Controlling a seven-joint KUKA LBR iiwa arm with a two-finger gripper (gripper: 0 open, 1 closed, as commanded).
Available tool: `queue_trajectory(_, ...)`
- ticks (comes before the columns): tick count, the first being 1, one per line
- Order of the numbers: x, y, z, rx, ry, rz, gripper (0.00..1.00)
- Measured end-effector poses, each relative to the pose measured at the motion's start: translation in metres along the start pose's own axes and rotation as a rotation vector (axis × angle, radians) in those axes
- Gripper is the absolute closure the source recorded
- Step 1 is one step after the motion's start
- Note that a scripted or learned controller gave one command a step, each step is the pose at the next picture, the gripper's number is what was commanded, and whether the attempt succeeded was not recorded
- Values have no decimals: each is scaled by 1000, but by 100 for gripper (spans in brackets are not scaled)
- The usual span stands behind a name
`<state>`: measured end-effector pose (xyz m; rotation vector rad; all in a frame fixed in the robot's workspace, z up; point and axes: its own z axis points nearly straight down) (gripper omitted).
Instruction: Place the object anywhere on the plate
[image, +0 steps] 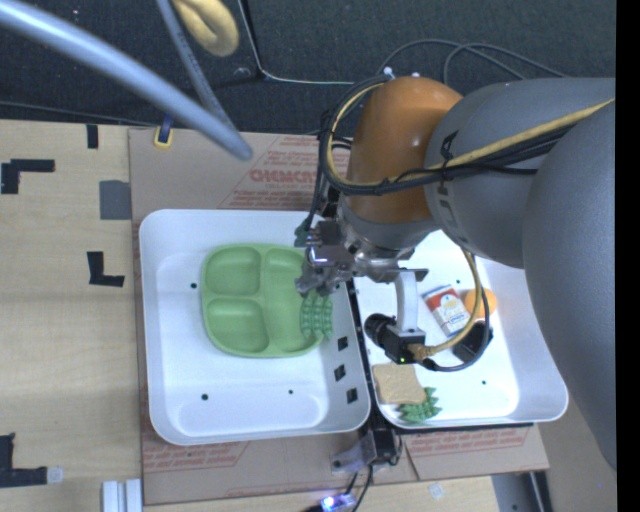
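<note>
The gripper (320, 268) sits low over the right rim of the plate (240, 300), close to the wall where the two bins meet. Its metal end is crowded by the wrist above it, so it cannot be told whether it is clenched or released. Just to its near side, and meeting it in the view, is a small green lattice piece (316, 316) with a waffle-like grid. This piece overlaps the plate's right edge at the near right compartment. Whether it rests on the plate or is carried above it cannot be told.

The plate is pale green with rounded corners and is divided into several compartments. It lies flat in the middle and far part of the left bin (170, 400), whose near strip of white floor is bare.

Above the gripper rises the orange band (400, 130) of the arm, and the grey arm (560, 220) runs off to the right, covering the far side of the right bin (525, 385).

In the right bin a small red and white box (447, 308) lies near the middle, with an orange thing (488, 300) just beside it on the right, partly hidden. At the near left corner of that bin lies a flat tan square (397, 383), and a small leafy green piece (420, 408) touches its near right edge.

Both bins stand on a sheet of brown cardboard (280, 165) with red print, laid on the pale wooden bench (60, 350).
</note>
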<state>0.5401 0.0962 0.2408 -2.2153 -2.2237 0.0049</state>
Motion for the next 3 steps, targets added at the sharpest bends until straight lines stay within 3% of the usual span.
queue_trajectory(1,44,-29,1,0,0,0,100)
queue_trajectory(2,87,-42,27,2,-1,-2,100)
queue_trajectory(3,85,-41,25,0,-1,1,0)
